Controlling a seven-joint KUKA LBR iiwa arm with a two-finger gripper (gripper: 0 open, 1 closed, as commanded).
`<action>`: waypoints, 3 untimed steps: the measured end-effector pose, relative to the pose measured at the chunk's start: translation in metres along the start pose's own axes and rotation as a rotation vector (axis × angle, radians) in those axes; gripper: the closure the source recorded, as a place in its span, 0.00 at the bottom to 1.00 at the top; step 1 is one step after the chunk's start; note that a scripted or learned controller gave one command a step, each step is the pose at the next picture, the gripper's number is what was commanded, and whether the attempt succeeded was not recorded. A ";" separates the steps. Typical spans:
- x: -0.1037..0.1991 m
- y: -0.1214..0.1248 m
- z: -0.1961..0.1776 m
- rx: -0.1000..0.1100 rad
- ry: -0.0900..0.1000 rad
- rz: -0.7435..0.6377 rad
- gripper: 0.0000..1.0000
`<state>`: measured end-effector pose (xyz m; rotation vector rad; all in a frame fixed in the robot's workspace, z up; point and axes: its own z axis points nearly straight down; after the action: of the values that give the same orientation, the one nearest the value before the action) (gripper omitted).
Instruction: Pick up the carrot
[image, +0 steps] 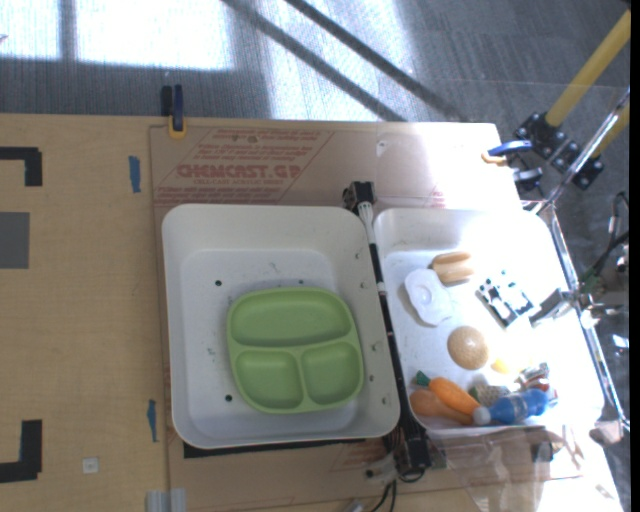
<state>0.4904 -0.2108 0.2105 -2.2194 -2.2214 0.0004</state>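
Observation:
The carrot (455, 394) is orange with a small green tip at its left end. It lies at a slant near the front left corner of the right bin (395, 250). A second orange piece (428, 405) lies right against it on the front side. A blue bottle (517, 407) touches its right end.
In the right bin are also a tan round bun (467, 346), a tan roll (452, 266), a white flat piece (425, 297), a black-and-white item (503, 297) and a small yellow bit (500, 367). The left bin (190, 300) holds a green divided plate (295, 350).

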 end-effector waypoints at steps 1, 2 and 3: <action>0.041 -0.011 0.065 0.004 0.003 -0.163 0.00; 0.083 -0.008 0.121 -0.008 -0.006 -0.357 0.00; 0.109 -0.004 0.121 -0.024 -0.008 0.142 0.00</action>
<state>0.4856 -0.1012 0.0897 -2.3883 -2.0740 -0.0173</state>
